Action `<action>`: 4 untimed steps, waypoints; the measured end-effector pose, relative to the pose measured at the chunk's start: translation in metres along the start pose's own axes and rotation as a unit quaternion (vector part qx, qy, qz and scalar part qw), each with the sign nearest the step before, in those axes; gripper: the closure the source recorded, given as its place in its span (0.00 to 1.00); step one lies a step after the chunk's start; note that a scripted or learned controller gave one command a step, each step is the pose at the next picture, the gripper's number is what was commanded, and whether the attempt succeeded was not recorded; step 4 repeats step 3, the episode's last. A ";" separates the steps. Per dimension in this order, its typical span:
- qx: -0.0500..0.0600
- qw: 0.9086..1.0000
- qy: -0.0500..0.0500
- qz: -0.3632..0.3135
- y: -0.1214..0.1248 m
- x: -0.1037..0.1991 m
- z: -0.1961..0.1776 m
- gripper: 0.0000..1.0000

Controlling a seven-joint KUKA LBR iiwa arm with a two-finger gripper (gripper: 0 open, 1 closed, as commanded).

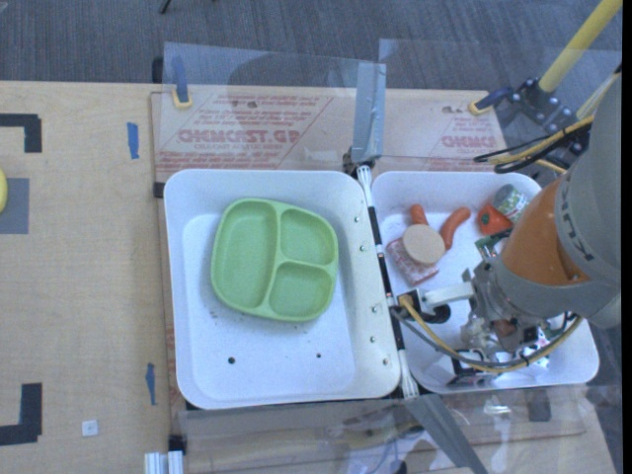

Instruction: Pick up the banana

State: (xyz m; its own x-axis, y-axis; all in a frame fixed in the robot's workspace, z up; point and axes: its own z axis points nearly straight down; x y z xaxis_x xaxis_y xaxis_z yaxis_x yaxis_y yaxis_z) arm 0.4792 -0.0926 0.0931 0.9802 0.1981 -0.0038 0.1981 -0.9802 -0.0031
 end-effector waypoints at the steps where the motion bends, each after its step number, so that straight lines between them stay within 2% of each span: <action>1: 0.002 0.977 0.000 -0.215 0.008 -0.002 0.008 1.00; 2: -0.002 0.995 0.003 -0.096 0.003 0.004 0.008 1.00; 3: -0.002 1.000 0.006 -0.002 0.002 0.006 0.007 1.00; 4: -0.002 1.000 0.006 -0.002 0.002 0.006 0.007 1.00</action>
